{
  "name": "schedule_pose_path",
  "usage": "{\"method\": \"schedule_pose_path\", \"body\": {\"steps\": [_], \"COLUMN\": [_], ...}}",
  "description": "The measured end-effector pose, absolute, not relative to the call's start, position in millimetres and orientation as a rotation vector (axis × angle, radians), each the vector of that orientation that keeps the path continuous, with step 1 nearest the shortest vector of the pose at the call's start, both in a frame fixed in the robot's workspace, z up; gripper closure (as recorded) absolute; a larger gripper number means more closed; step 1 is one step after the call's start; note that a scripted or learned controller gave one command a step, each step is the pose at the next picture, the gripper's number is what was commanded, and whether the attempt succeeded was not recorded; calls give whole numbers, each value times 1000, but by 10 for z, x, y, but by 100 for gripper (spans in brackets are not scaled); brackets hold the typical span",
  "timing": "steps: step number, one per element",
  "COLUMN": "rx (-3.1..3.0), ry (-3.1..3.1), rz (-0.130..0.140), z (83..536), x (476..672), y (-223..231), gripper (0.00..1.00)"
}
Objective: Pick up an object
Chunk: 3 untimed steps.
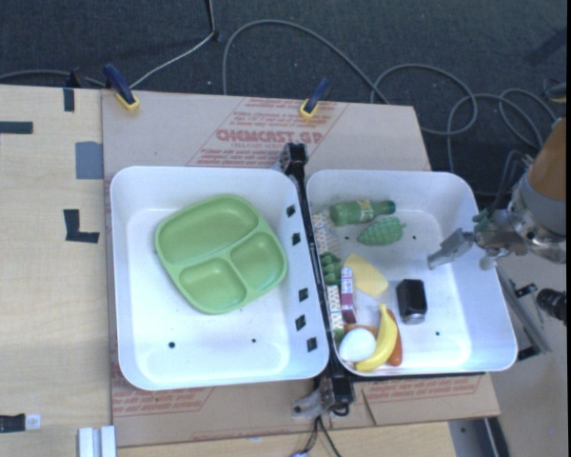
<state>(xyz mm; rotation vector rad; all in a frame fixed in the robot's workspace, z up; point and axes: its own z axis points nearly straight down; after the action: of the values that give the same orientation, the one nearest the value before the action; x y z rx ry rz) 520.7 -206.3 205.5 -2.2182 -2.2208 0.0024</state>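
The right bin holds several small objects along its left side. A green bottle lies at the back with a bumpy green fruit beside it. Further forward are a yellow block, a black object, a banana and a white ball. My gripper hovers over the bin's right part, near its right wall. It looks open, with nothing between its fingers, and stands to the right of the objects, apart from them.
The left bin holds a green divided plate. A black divider with clips runs between the bins. Cables lie on the dark floor behind the bench. The right bin's floor is bare under and in front of the gripper.
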Motion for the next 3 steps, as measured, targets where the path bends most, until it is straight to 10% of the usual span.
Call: {"method": "schedule_pose_path", "body": {"steps": [1,2,3], "rx": [-2219,-2220,-2224], "ry": [-2222,-2223,-2224], "rz": [-1,-4,0], "z": [852,853,948], "x": [4843,4850,4852], "y": [-1624,-1912,-1931], "gripper": [0,0,100]}}
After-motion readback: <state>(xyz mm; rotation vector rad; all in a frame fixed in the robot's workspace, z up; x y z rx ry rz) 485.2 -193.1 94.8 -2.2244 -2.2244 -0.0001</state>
